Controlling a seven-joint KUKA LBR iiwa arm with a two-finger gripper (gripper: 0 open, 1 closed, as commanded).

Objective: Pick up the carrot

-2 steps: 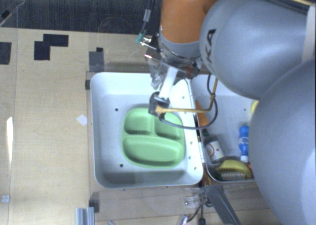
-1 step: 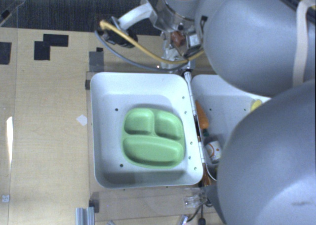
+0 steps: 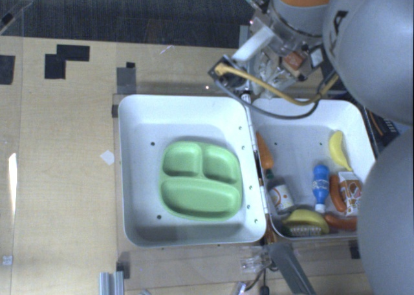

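no legible writing anywhere; a red-and-white pattern on the carton [image 3: 350,195] and a pale label on the small bottle [image 3: 281,196], both too blurred to read; carrot [image 3: 263,153] lying lengthwise against the left wall of the right bin [image 3: 359,119], open white floor to its right; banana [image 3: 337,149] near the far right wall; blue bottle [image 3: 320,187] among the clutter at the near edge; green divided plate [image 3: 200,180] centred in the left bin [image 3: 139,158]; gripper [image 3: 275,70] above the bins' far rim, finger state impossible to tell.

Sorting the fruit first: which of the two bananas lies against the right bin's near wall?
The banana beside the small bottle; the other banana lies farther back.
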